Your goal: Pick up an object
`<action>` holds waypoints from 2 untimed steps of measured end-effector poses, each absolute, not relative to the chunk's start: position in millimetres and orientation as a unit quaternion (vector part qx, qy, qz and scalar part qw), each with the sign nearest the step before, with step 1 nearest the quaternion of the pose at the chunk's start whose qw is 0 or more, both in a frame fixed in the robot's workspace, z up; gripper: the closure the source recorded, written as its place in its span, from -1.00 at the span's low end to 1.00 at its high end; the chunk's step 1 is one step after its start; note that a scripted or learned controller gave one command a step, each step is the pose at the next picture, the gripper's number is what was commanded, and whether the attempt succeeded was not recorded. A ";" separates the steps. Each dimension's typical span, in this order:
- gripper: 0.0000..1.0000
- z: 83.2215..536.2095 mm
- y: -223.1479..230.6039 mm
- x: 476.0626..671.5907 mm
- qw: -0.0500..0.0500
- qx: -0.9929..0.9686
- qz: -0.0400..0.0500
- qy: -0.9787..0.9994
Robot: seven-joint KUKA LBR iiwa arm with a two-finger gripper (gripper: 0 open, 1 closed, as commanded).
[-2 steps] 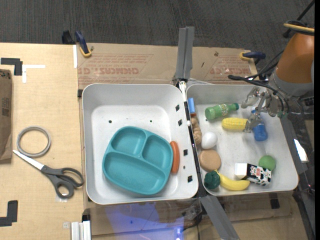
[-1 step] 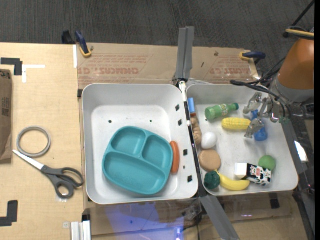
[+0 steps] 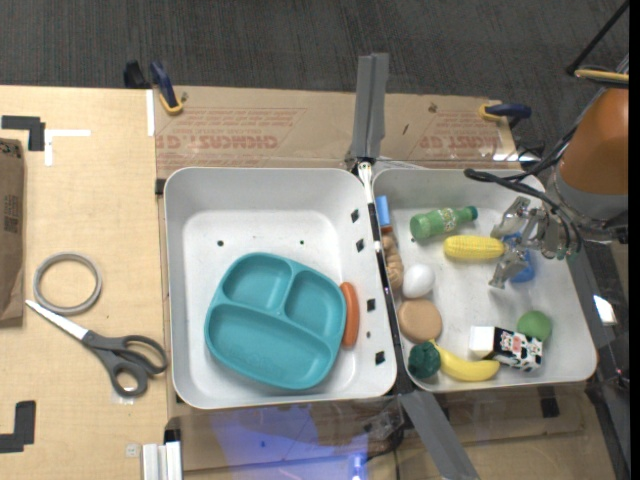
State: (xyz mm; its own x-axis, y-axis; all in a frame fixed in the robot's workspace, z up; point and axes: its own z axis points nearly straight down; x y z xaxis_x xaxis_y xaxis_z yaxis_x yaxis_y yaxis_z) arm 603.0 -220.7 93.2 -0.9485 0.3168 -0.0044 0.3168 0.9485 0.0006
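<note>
My gripper [image 3: 511,256] hangs over the right side of the right bin [image 3: 575,368], reaching in from the right. It sits just right of a yellow corn cob [image 3: 472,249], with a small blue object [image 3: 522,270] right beside its tip. The view is too unclear to tell whether it touches or holds that blue object. Also in this bin are a green bottle [image 3: 441,222], a white egg [image 3: 417,280], a tan round bun [image 3: 420,320], a dark green broccoli piece [image 3: 424,359], a banana [image 3: 468,367], a white cube [image 3: 481,341], a cow-patterned box [image 3: 519,348] and a green ball [image 3: 535,324].
The left bin [image 3: 190,208] holds a teal divided plate [image 3: 275,320] with an orange sausage-shaped piece [image 3: 350,314] at its right rim. On the bench to the left lie scissors [image 3: 110,350] and a tape roll [image 3: 67,281]. A grey bar [image 3: 370,108] stands behind the bins.
</note>
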 end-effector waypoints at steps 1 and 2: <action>1.00 103.9 -220.4 604.7 0.005 0.159 -0.001 0.987; 1.00 92.4 -222.0 501.3 0.001 0.282 0.000 0.959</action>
